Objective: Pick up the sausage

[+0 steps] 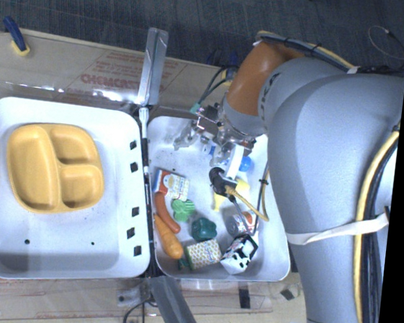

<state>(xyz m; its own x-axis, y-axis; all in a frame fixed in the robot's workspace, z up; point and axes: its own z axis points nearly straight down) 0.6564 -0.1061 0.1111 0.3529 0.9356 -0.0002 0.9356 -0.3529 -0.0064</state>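
Sausage (167, 214) lies by right bin (163, 137) left wall; arm (319, 149) bent over far end, gripper (206, 137) well apart, opening indiscernible.

A robotics lab: KUKA arm (333, 157) over two white bins (55, 245) (cardboard-topped bench (90, 65)).

Bright, even light — soft shadow low in the left bin (54, 249); focus slightly soft.

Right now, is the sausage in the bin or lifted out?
In. The sausage lies flat in the right bin, by its left wall, apart from the end effector.
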